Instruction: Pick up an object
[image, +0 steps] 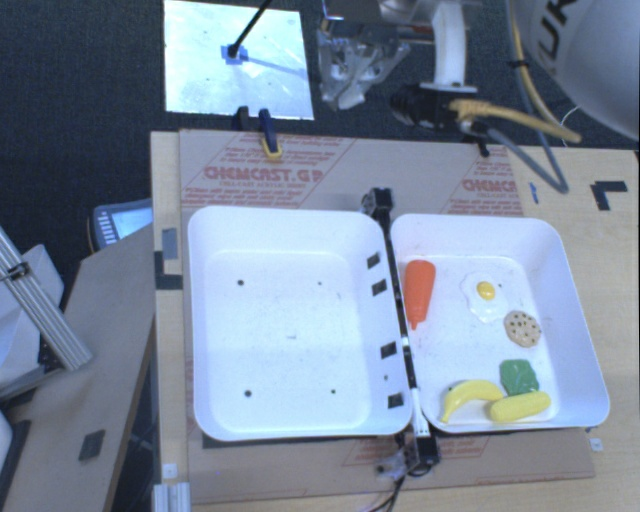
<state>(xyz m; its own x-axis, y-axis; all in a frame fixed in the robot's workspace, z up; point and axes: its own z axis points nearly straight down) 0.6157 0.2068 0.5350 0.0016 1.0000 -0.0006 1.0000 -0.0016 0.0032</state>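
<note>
The two-finger gripper (345, 95) hangs high beyond the far edge, fingers a little apart, holding nothing. The approach is not yet begun. Next it must descend over the right white bin (572, 290), perhaps onto the orange plastic carrot (418, 290).

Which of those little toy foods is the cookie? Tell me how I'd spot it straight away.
Look in the right-hand shallow white bin, along its right wall. Midway down sits the small round tan cookie with dark specks, just below the white fried egg with a yellow yolk and above the green leafy piece. It is the only speckled brown disc there.
</note>
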